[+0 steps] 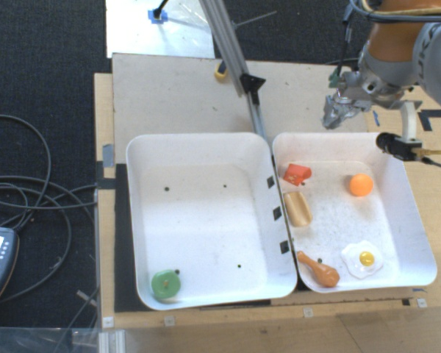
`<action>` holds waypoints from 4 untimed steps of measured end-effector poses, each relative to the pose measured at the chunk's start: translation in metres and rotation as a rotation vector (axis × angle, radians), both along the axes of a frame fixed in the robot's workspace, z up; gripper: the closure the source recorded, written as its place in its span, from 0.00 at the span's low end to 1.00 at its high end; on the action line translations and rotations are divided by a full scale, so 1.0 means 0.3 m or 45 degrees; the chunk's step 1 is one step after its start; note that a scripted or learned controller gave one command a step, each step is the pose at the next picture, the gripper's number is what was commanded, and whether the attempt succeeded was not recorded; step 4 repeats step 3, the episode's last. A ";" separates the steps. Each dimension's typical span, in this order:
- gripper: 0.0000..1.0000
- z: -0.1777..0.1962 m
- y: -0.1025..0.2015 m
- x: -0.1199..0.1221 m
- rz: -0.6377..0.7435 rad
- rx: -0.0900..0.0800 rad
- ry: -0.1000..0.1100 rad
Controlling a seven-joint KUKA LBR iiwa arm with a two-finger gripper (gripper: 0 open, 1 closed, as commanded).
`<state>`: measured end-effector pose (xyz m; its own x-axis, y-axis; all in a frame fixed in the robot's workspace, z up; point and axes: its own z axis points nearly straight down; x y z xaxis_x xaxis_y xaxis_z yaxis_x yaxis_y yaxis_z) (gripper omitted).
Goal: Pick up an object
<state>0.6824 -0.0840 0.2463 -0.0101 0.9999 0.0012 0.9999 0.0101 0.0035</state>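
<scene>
We are looking down on a desk (176, 94) carrying two shallow white bins side by side. The pincer (338, 118) is hanging above the far rim of the right bin (419, 226), carrying nothing; whether it is spread or closed, we cannot tell from this angle.

We are judging this to be the approach step: nothing is being lifted yet, and the arm is waiting above the bin that holds most of the objects. The next move is calling for choosing one target, shifting over it, and lowering straight down.

The right bin is holding five things: a red piece (298, 173) near the far left corner, an orange ball (361, 185) toward the far right, a tan bread-like piece (298, 208) along the left wall, a brown drumstick shape (318, 268) at the near left, and a toy fried egg (362, 259) beside it.

The left bin (143, 197) is holding a green round object (165, 284) in its near left corner.
</scene>
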 end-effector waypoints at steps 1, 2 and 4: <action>1.00 0.017 0.156 -0.030 0.000 0.001 0.002; 1.00 0.017 0.351 -0.026 0.001 0.002 0.001; 1.00 0.021 0.529 -0.067 0.001 0.002 0.004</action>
